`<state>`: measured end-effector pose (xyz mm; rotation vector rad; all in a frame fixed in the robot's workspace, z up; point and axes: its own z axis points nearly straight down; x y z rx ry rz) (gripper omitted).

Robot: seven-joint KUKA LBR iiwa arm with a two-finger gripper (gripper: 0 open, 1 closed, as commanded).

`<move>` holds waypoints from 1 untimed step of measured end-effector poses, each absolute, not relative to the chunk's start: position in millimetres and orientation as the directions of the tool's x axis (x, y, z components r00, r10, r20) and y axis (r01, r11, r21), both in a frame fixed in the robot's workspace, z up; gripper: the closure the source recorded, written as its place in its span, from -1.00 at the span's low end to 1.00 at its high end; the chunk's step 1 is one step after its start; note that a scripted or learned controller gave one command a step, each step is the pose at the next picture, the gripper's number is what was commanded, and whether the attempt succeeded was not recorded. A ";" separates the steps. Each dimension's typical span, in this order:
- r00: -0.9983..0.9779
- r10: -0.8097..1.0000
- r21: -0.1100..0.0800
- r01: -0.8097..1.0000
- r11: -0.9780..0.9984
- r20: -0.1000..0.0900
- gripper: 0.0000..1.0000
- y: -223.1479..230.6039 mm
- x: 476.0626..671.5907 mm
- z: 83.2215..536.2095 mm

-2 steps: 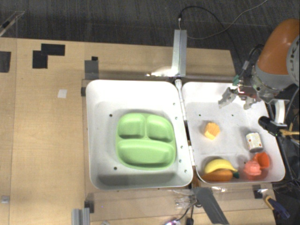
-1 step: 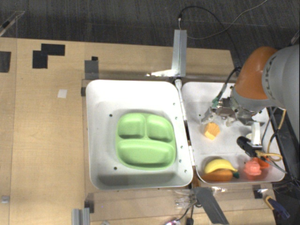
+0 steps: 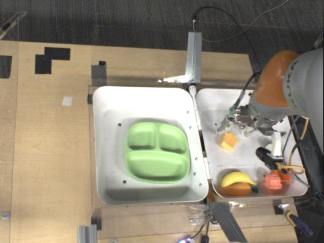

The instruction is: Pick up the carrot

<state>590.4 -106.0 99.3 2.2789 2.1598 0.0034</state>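
The carrot (image 3: 236, 189), orange with a small green tip, lies along the front wall of the right bin (image 3: 212, 110), tucked just under a yellow banana (image 3: 237, 178). My gripper (image 3: 234, 127) hangs over the middle of that bin, well behind the carrot. Its fingers are open and hold nothing. A yellow wedge-shaped block (image 3: 229, 141) sits directly below and in front of the fingertips.
A pink-red toy fruit (image 3: 273, 181) rests in the right bin's front right corner, beside the carrot's tip. The left bin (image 3: 109, 135) holds a green divided plate (image 3: 157, 151). A metal post (image 3: 194, 57) stands behind the bins.
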 end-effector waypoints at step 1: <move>0.051 0.999 0.008 0.999 -0.051 0.001 1.00 -105.1 592.3 110.8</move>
